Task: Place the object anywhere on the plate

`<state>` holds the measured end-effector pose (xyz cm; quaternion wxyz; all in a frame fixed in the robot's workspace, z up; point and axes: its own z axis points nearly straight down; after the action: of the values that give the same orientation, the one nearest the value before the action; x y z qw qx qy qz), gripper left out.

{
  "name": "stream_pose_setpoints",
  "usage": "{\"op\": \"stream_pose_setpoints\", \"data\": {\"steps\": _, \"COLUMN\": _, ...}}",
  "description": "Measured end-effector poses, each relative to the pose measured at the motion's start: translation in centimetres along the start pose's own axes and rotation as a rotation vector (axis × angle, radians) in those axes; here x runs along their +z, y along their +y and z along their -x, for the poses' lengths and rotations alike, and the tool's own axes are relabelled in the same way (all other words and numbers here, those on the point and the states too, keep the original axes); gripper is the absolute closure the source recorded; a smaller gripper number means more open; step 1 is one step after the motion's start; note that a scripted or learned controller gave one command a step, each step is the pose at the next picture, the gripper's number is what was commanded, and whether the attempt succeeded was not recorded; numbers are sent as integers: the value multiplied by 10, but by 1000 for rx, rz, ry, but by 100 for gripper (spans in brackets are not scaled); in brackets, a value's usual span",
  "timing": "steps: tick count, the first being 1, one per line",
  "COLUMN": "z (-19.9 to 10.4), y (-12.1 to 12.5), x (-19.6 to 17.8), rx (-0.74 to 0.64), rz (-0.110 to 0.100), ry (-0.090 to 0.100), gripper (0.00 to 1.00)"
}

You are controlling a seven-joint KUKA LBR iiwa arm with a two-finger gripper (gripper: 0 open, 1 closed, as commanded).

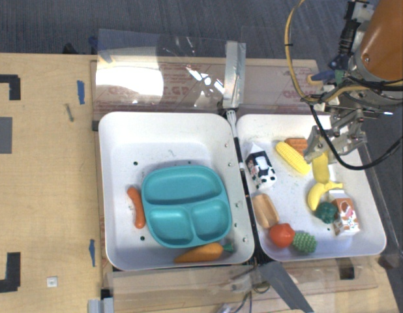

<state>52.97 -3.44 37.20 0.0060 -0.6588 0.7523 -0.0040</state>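
Counter [45, 175], two white bins. Left bin [110, 175]: I see an orange sausage [137, 207] near its left wall and a carrot [200, 253] along the front edge. Right bin [374, 227]: black-and-white cow toy [261, 168] by the left wall, bun [265, 208] below it, tomato [281, 234] touching a knobbly green piece [304, 241] at the front. Blue tape [81, 91] on the counter's back left.
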Motion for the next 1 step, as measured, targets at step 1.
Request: {"op": "stream_pose_setpoints", "data": {"steps": 1, "z": 10, "y": 51, "x": 45, "rx": -247, "rz": 13, "ry": -1, "gripper": 100}}
